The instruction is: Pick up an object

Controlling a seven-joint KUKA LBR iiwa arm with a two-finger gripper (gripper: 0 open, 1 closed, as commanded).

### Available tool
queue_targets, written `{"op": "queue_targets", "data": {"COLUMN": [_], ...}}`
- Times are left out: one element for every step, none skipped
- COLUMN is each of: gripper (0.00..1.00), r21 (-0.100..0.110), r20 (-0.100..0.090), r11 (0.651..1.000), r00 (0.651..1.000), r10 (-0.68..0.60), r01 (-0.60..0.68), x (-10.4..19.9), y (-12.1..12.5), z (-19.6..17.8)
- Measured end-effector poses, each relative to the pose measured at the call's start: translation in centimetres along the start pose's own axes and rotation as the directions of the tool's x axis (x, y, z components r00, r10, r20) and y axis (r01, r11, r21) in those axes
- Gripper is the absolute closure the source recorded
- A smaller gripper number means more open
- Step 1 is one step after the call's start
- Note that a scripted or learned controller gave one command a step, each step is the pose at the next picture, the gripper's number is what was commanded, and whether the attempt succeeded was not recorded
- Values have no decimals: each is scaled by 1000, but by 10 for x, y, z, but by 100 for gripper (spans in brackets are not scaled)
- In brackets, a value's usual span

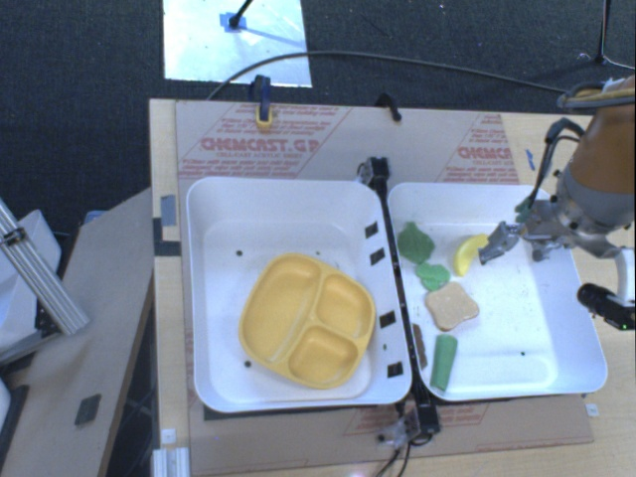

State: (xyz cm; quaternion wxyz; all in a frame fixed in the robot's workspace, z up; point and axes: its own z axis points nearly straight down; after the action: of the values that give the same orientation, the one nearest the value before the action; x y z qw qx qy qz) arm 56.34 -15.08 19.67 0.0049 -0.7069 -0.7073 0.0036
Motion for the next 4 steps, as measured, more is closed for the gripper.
{"op": "queue_targets", "data": {"gripper": [0, 0, 0, 0], "r21": [-13, -9, -10, -16], "r20": [2, 2, 1, 2], "r11": [1000, 1000, 1000, 1000], "r00": [1000, 1000, 1000, 1000], "r10": [-3, -1, -1, -1], "r01": [3, 1, 1, 1], "x": [0, -6, -6, -6], "y": [3, 1, 1, 3], "z": [-8, 53, 94, 109]}}
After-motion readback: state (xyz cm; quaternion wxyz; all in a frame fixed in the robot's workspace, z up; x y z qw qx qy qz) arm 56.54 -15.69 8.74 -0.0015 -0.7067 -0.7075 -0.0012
